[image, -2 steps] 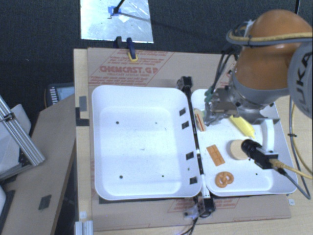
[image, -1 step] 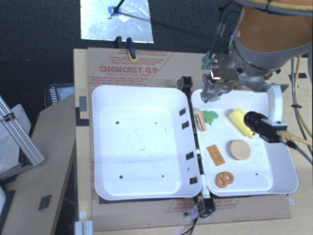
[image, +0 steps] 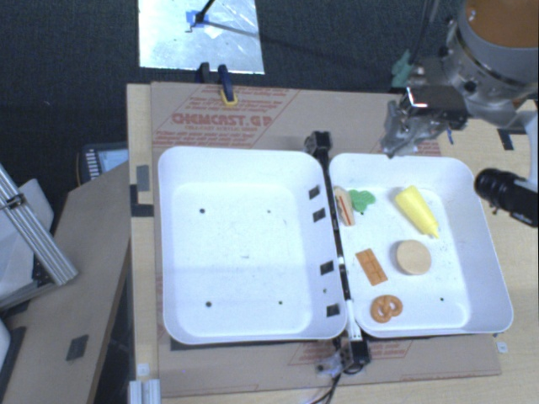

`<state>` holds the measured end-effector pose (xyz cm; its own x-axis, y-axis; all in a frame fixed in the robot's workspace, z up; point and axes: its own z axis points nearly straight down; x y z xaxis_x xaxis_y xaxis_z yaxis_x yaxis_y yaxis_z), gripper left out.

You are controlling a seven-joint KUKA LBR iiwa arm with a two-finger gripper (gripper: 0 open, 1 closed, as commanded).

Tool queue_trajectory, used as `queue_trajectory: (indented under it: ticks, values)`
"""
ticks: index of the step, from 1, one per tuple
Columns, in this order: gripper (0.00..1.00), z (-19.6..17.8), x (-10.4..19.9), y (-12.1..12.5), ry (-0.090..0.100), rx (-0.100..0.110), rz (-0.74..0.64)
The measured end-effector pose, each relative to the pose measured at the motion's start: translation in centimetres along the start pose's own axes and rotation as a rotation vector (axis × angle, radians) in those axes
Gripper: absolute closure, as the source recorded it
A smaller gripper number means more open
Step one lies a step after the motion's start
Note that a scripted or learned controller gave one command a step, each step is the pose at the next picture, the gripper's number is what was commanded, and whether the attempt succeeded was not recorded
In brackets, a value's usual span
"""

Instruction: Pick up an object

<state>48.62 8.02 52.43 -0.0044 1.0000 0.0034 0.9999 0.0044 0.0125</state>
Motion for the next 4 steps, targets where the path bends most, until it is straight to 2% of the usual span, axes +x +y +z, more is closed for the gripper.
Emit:
queue_trajectory:
  ticks: [1,4]
  values:
    - [1.00,-1.1,1.3,0.1,-0.002,0.009,-0.001]
    - [1.00,-1.1,2.9,0.1,-0.002,0.010,0.000]
